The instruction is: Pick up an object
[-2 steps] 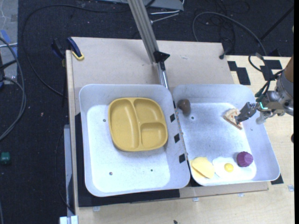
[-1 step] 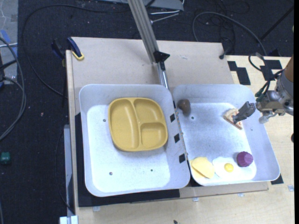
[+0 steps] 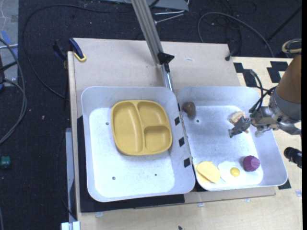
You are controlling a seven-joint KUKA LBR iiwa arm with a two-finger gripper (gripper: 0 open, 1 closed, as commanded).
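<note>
The hand (image 3: 238, 128), dark metal on a grey arm, hangs over the right bin (image 3: 211, 128), just beside a small pale, crumbly-looking lump (image 3: 236, 116); whether anything sits between its prongs I cannot tell. Along that bin's near wall lie a flat yellow wedge (image 3: 207, 171), a glossy fried egg (image 3: 232, 170) and a rounded purple piece (image 3: 251, 163). A brown oval knob (image 3: 189, 109) rests near the far-left corner. The left bin (image 3: 100, 176) holds a smooth yellow compartment tray (image 3: 142, 127).

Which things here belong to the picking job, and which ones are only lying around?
For the job: gripper, purple ball, fried egg, yellow slice, brown lump, right bin.

Lying about: yellow tray, left bin, clamp.
</note>
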